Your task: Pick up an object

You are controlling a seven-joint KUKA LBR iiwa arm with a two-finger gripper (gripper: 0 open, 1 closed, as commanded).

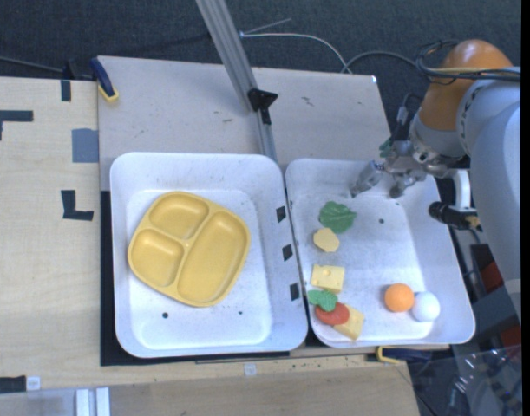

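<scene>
Fingers (379, 183): two grey metal prongs spread apart, one out toward the left and one toward the right, with nothing between them; they hang over the far end of the right bin.
Arm (473, 102): smooth grey casing with a glossy orange band, coming in behind and to the right of the fingers.
Right bin (438, 232): shallow white tray with rounded corners and a speckled floor; it lies under the fingers and holds all the small pieces.
Green leaf (336, 216): flat, ruffled, matte green piece, the nearest item to the fingers, just in front of them and slightly left.
Yellow disc (326, 240): small, pale yellow, rounded piece touching the leaf's front edge.
Yellow block (328, 277): square, waxy-looking cube, farther in front of the fingers.
Red and green piece (329, 308): small red lump with a green top, beside a yellow wedge (351, 323) at the bin's near edge.
Orange ball (399, 297): smooth and round, well in front of the fingers toward the right.
White ball (425, 307): glossy, round, touching the orange ball.
Left bin (134, 319): same white tray, well left of the fingers.
Yellow plate (189, 248): smooth plastic, rounded, split into three compartments, lying tilted in the left bin.
Worktop (39, 232): pale wood-grain board with dark tape marks, far left.
</scene>
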